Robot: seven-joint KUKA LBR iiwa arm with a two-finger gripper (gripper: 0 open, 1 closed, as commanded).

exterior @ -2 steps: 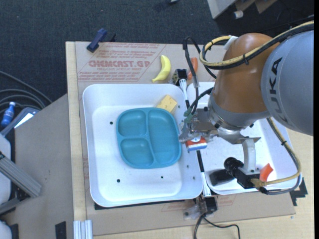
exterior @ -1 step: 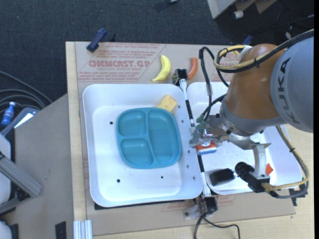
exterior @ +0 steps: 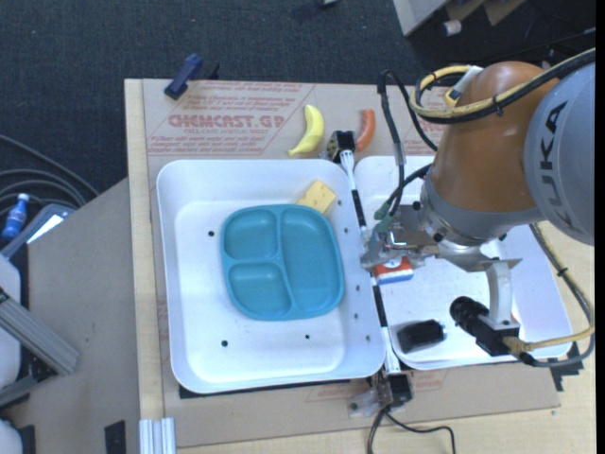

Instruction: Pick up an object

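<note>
Both white bins [exterior: 189,253] look like smooth moulded plastic with a soft sheen, and the teal divided plate [exterior: 282,259] in the left one is the same sort of plastic, slightly glossy along its ridges. The bench top [exterior: 236,121] under them reads as matt brown paper or board with red printing, while the floor [exterior: 76,45] around it is rough dark carpet. The arm's orange band [exterior: 492,130] shines like polished plastic, and the yellow banana [exterior: 308,130] looks smooth and waxy.
</note>
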